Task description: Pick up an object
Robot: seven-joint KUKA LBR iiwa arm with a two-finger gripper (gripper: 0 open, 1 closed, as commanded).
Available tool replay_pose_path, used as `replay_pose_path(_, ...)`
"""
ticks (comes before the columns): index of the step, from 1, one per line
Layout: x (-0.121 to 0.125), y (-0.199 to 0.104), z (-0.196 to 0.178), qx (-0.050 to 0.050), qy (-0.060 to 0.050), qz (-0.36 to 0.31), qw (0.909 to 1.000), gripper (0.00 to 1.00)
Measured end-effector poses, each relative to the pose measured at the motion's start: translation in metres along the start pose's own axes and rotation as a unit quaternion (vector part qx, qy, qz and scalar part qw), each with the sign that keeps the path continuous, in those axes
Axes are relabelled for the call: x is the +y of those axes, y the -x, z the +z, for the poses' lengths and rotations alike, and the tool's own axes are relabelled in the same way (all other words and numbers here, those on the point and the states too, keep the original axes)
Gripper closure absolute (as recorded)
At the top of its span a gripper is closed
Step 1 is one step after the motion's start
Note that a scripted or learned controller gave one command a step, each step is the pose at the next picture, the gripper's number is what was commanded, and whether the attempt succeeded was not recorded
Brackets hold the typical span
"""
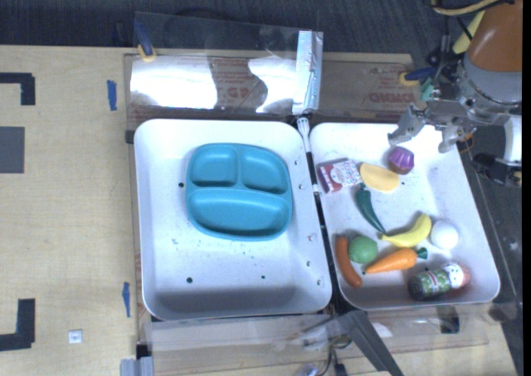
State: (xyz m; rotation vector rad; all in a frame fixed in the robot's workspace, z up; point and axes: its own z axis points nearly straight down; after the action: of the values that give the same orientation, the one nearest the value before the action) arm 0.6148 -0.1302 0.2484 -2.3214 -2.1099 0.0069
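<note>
You get bright, even overhead light. Strong glare washes out the clear panel (220, 84) at twelve o'clock, and the right bin (473, 200) blooms white towards two o'clock. Shadows stay soft; the whole frame is slightly blurred, with dim corners.

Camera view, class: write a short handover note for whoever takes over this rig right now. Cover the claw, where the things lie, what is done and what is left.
Claw: above the right bin's far edge, holding nothing; whether it is open or shut cannot be told.
Right bin: purple item just below the claw, yellow piece, red packet, banana, carrot, green ball, white ball, bottle.
Left bin: blue divided tray.
Done: nothing picked.
Left: grasp and lift one object.
</note>
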Motion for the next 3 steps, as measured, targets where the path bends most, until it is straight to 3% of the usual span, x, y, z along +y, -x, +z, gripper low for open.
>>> replay_pose_path(1,0.006,0.038,0.153,0.001,-0.002,-0.032,0.9995,0.0)
replay_pose_path(2,0.06,0.068,0.135,0.0,0.005,-0.018,0.9998,0.0)
replay_pose_path(3,0.054,0.048,0.162,0.0,0.004,-0.038,0.9993,0.0)
